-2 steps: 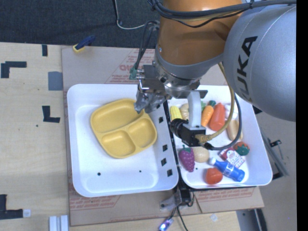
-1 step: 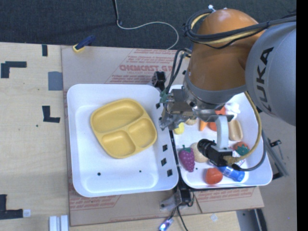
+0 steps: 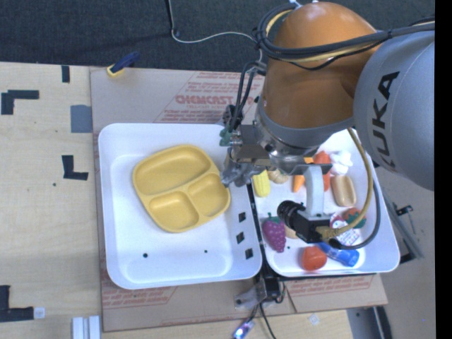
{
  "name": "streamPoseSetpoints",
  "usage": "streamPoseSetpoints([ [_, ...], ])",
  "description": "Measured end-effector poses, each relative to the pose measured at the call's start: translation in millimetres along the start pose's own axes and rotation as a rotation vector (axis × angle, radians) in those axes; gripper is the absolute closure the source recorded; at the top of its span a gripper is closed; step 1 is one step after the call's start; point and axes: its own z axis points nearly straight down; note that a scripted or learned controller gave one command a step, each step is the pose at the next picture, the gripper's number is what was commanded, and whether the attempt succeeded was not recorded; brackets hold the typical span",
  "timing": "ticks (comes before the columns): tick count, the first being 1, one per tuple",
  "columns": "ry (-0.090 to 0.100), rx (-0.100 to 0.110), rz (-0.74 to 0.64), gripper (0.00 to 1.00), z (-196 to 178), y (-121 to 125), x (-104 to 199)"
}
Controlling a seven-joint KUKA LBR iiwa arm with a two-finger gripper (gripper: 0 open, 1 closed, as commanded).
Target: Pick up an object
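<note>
The arm's big orange and grey wrist hangs over the right bin (image 3: 385,256) and hides much of it. My gripper (image 3: 239,172) reaches down at the divider between the two bins, just right of the yellow divided plate (image 3: 180,187) and beside a yellow corn cob (image 3: 261,183). Nothing shows between its tips. Toy food lies in the right bin: purple grapes (image 3: 275,233), a red tomato (image 3: 313,258), a blue piece (image 3: 345,257), a hot dog (image 3: 343,189) and an orange carrot (image 3: 299,183).
The left bin (image 3: 120,260) holds the plate in its upper half. A white piece (image 3: 342,162) lies at the right bin's far side. Both bins rest on cardboard (image 3: 141,97), with a yellow-blue clip (image 3: 122,63) at its far left corner.
</note>
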Motion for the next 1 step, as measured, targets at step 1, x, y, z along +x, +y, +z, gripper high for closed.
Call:
streamPoseSetpoints([
  [1,0.000,-0.005,0.004,1.00,-50.1,0.7,-20.6],
])
